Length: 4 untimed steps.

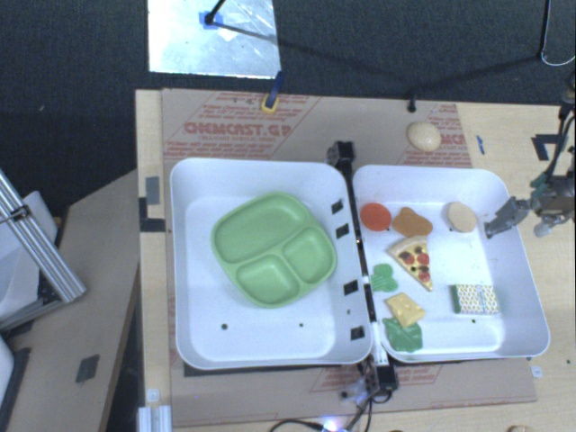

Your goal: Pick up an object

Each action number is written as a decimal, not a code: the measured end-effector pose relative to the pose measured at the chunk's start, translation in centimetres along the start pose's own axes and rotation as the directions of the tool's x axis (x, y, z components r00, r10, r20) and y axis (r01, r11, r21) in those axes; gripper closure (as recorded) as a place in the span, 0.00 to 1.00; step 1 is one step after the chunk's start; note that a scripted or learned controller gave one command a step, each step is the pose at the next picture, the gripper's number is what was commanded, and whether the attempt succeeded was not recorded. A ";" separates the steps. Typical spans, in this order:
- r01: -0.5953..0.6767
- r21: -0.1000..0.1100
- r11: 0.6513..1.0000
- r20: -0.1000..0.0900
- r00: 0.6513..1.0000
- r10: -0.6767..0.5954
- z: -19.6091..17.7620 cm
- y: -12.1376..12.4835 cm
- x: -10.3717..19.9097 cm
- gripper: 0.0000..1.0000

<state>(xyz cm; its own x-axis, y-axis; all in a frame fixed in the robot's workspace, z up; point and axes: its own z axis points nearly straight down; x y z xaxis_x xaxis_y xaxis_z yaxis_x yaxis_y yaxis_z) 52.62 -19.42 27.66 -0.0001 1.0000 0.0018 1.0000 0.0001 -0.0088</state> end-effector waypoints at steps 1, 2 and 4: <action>0.003 -0.011 1.000 0.003 1.000 -0.003 -0.6 0.2 0.1 0.00; 0.002 -0.008 1.000 0.001 1.000 -0.002 3.6 0.2 0.3 0.00; 0.001 -0.005 1.000 0.000 1.000 -0.001 15.0 -0.7 0.7 0.00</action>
<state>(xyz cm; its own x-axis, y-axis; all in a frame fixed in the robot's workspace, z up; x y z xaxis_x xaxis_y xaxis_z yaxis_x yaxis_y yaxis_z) 51.81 -18.67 12.66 -0.0011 1.0000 0.0015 1.0000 0.0011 -0.0035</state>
